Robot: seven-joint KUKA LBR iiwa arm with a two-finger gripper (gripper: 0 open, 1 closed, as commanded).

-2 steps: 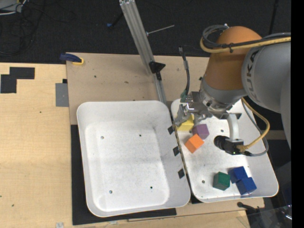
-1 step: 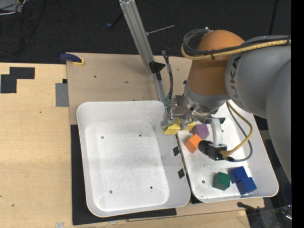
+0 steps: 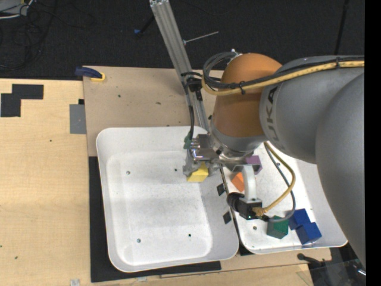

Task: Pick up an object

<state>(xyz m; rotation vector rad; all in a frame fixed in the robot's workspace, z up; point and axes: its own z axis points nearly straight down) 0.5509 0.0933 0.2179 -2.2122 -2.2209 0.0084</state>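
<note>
Grey arm's two-finger gripper (image 3: 197, 159) sits by left white plastic bin's (image 3: 119, 219) right edge, directly above small yellow block (image 3: 198, 174); block apparently pinched, cannot tell for sure. Blue, green, orange blocks lie in right bin (image 3: 333, 240).

Slanted aluminium rail (image 3: 172, 37) – blue-and-yellow clamp (image 3: 90, 73) at the bench's back corner

the left bin (image 3: 128, 219) has wide bare floor for passage; the right bin (image 3: 333, 240) is crowded by blocks under the arm (image 3: 309, 112).
</note>
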